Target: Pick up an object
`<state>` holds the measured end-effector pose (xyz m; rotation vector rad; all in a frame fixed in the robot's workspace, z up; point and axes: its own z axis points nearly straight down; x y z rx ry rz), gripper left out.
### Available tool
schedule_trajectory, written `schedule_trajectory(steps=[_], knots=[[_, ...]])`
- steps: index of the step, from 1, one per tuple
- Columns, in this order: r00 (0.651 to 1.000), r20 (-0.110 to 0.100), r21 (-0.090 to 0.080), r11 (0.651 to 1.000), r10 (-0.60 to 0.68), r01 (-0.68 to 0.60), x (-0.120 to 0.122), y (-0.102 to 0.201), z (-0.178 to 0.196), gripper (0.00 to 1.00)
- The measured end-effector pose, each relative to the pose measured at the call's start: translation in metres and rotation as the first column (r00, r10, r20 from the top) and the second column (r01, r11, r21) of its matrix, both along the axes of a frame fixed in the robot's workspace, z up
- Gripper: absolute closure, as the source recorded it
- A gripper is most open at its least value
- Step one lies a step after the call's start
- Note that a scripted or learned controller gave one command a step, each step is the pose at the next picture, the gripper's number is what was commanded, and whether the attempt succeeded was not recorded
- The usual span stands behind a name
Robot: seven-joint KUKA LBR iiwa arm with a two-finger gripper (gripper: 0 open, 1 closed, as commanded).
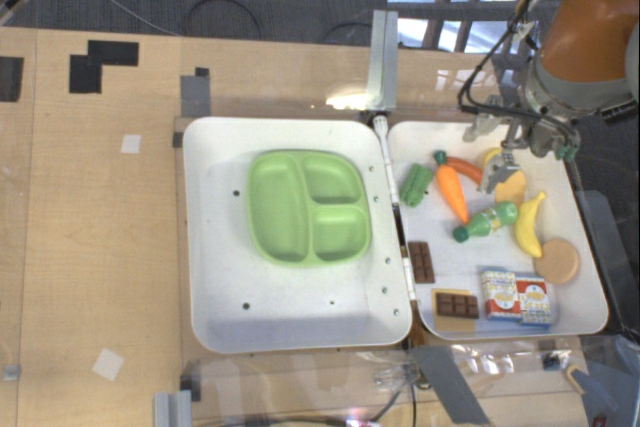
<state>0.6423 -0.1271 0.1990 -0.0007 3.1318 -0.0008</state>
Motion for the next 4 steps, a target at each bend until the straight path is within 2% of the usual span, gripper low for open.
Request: schedule_trajectory(steps=[1,2,3,4], knots=[[0.992,0.006,-0.002,0.992,0.122,-0.122,0.024,0.032,-0.108,0.00],[0.992,0.017,-0.004,0.992,0.127,-0.127,0.027,0.033,-0.095,1.00],[0.992,0.016,-0.004,0.992,0.129,-0.129,0.031,0.052,0.035,1.00],[0.918,0.002,0.005,0.918,-0.397,0.397,0.029,0.058,0.083,1.00]])
